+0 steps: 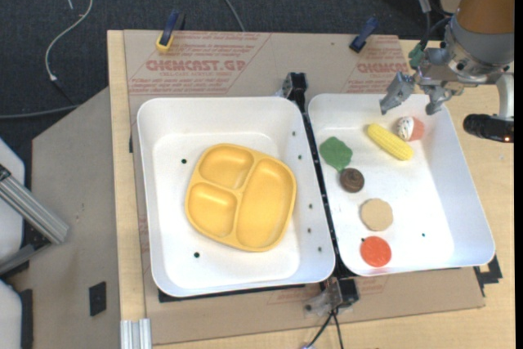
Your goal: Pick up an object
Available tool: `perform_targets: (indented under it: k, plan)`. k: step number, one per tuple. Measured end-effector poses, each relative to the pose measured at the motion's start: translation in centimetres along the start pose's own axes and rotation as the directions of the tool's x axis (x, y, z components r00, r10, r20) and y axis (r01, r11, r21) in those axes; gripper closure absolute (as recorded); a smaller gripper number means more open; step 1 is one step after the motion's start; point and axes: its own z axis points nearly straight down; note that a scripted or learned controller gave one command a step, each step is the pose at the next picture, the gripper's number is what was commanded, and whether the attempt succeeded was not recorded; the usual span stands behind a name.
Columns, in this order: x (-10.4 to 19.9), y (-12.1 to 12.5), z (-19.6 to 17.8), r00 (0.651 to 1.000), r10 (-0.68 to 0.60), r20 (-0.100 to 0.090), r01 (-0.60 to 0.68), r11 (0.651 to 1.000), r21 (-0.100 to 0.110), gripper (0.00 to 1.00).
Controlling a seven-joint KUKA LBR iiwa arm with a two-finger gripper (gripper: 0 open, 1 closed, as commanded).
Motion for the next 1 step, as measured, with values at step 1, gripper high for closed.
perform_targets:
  k: [1]
  plan:
    - [0.04, 0.2, -0.88, 1.0, -0.002, 0.002, 0.002, 1.0, -0.014, 0.0]
